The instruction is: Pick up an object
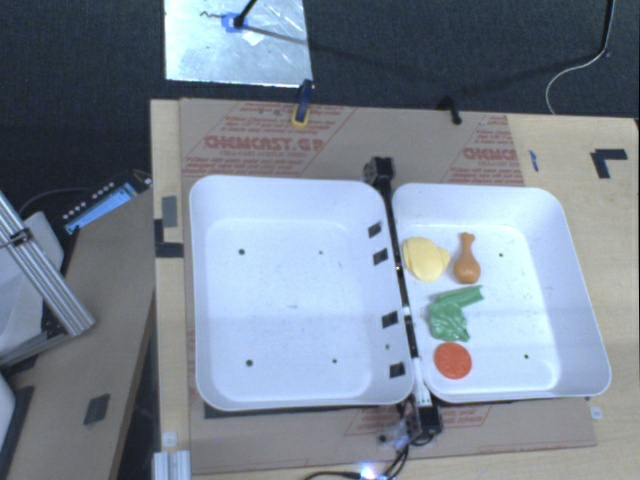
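Four small toy foods lie in the right bin [560, 268], close to its left wall. A pale yellow rounded piece [425, 259] is farthest back, with an orange-brown drumstick-shaped piece [467, 258] just to its right. In front of them lies a green piece [452, 311], and nearest the front a flat red-orange disc [453, 361]. All four rest on the bin floor, apart from each other or barely touching.
The left bin [290, 288] adjoins the right one along a middle seam with black clips [381, 257]. Both sit on a cardboard sheet [260, 140] on the bench. A silver metal plate [237, 26] lies at the back. A metal frame [40, 278] stands at the left.
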{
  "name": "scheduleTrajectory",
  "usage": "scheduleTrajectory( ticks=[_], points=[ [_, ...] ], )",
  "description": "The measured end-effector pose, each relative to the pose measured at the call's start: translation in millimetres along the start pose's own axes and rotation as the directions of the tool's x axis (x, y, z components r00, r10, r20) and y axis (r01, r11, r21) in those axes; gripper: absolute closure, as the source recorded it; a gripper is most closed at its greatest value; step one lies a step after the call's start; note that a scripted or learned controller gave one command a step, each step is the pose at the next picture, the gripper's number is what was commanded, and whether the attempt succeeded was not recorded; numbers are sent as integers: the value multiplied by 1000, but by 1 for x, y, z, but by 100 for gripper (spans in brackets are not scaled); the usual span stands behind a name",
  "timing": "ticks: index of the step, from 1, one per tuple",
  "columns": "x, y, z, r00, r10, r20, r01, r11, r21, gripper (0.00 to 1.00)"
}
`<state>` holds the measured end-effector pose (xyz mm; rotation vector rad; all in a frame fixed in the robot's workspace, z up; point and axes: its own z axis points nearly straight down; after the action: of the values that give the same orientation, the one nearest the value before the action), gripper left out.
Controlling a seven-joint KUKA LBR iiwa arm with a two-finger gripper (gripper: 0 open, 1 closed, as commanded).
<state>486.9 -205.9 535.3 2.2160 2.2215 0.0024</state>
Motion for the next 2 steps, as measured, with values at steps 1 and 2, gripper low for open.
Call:
scheduleTrajectory(
  ticks=[1, 2],
  points=[
    [0, 0, 0, 1000, 0, 0, 0, 1000, 0, 100],
    [0, 76, 2, 1000, -4, 0, 4, 1000, 1, 100]
  ],
)
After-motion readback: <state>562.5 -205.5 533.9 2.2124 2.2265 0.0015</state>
